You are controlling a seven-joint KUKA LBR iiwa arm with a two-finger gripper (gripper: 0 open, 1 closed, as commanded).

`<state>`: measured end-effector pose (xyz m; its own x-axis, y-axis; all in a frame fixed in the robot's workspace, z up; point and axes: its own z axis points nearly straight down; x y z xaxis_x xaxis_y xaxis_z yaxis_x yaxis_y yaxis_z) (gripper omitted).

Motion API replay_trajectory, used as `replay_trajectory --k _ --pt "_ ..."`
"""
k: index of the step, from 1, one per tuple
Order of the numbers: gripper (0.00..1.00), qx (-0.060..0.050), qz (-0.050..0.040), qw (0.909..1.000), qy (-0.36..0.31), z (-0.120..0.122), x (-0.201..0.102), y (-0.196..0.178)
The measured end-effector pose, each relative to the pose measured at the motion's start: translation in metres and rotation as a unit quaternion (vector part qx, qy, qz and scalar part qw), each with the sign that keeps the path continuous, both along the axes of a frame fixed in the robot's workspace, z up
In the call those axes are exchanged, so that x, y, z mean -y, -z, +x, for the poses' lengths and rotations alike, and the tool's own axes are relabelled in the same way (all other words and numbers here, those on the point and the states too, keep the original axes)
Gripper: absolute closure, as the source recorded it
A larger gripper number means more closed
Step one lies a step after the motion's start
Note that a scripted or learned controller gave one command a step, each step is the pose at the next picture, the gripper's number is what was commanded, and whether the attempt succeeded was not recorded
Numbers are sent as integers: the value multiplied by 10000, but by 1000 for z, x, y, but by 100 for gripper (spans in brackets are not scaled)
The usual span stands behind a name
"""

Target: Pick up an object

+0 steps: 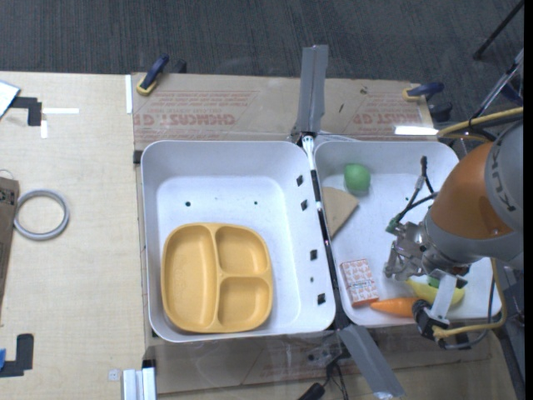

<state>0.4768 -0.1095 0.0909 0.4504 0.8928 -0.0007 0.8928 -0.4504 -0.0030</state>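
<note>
In the right bin (pixel 379 152) lie a green ball (pixel 357 177), a tan wedge (pixel 336 207), a small red-and-white box (pixel 358 280), an orange carrot (pixel 393 307) and a yellow banana (pixel 428 288). My gripper (pixel 402 261) is low in the right bin, just above the banana and carrot and right of the box. The wrist and cables hide its fingertips, and I see nothing clearly between them.
The left bin (pixel 166 173) holds a yellow divided plate (pixel 218 276). A divider bar (pixel 313 215) runs between the bins. A roll of tape (pixel 38 214) lies on the bench at the left. Blue clamps (pixel 153 73) sit at the cardboard's back edge.
</note>
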Motion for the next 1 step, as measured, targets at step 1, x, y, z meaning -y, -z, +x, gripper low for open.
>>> replay_trajectory --k 1 --pt "100 1 -6 9987 -502 19 84 -104"
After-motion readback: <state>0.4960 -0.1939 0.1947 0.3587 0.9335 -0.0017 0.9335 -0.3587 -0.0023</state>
